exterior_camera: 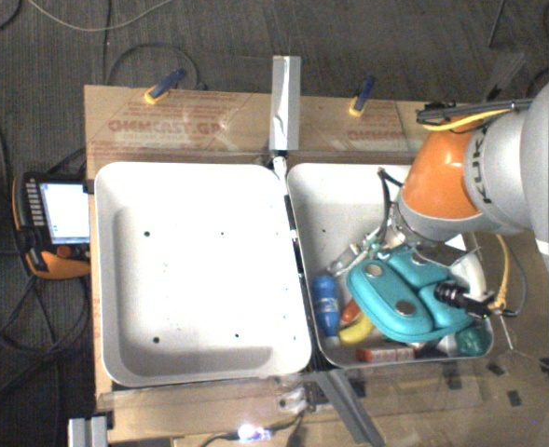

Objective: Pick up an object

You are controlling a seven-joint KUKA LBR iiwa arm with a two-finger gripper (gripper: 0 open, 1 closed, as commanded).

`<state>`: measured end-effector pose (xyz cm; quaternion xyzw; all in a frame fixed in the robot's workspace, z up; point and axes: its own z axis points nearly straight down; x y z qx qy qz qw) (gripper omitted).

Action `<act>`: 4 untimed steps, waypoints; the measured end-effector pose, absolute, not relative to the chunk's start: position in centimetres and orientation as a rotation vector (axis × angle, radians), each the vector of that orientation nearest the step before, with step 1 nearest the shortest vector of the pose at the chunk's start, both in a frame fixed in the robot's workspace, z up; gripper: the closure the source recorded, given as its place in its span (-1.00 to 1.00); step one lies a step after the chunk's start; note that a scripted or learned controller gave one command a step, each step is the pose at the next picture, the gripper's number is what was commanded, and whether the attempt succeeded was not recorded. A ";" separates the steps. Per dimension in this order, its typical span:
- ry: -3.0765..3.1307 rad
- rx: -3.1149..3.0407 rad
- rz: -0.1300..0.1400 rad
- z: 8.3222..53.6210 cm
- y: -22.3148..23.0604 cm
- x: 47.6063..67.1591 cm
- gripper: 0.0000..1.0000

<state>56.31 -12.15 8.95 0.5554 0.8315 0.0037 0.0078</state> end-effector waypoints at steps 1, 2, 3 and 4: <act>2.605 1.760 -0.004 11.1 -13.8 63.1 -1.00; 2.571 1.778 0.016 9.0 -16.1 55.9 -1.00; 2.620 1.669 0.023 9.2 -12.7 49.7 -1.00; 2.580 1.761 0.006 8.9 -10.4 57.3 -1.00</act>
